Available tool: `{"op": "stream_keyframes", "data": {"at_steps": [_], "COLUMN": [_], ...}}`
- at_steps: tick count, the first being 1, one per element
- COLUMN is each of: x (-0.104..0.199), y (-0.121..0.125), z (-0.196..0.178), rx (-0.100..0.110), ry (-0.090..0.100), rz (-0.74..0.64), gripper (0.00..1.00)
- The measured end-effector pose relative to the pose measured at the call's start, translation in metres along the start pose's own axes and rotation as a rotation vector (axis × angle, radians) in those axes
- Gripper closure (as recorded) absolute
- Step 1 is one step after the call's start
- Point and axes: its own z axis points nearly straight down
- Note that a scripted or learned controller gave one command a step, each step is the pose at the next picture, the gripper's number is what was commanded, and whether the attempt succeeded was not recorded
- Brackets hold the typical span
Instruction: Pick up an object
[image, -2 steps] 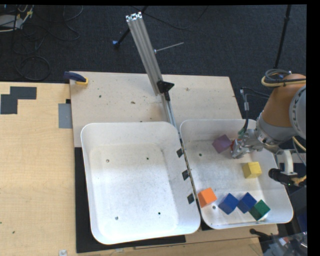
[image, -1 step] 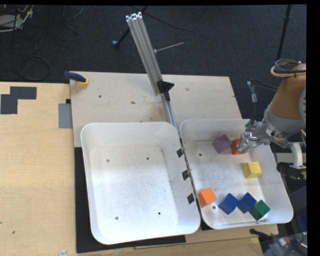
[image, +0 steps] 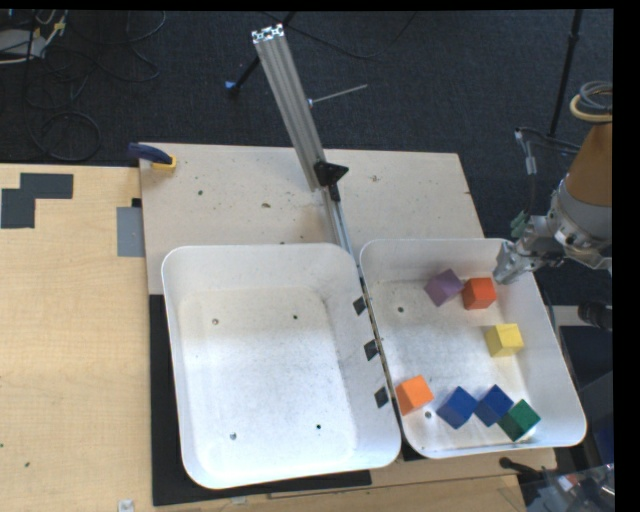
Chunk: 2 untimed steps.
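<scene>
The right bin (image: 560, 345) holds several small blocks. A purple block (image: 443, 287) and a red-orange block (image: 479, 293) lie near its far side. A yellow block (image: 504, 339) sits to the right of the middle. An orange block (image: 413, 393), two blue blocks (image: 457, 407) (image: 492, 403) and a green block (image: 520, 418) lie along the near side. My gripper (image: 508, 266) hangs at the bin's far right corner, just right of and above the red-orange block. Nothing shows between it and the blocks.
The left bin (image: 200, 290) lies beside the right one, with black clips (image: 371, 349) along the shared edge. A slanted aluminium pole (image: 295, 110) rises behind the bins. A blue and yellow clamp (image: 152, 156) sits at the board's far left corner.
</scene>
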Motion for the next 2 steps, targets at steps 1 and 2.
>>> {"op": "stream_keyframes", "data": {"at_steps": [1,2], "x": [-0.001,0.051], "y": [0.001,-0.003], "z": [-0.036,-0.034], "rx": [0.003,0.009], "ry": [0.001,0.004], "rz": [-0.001,-0.004], "gripper": [1.00,1.00]}}
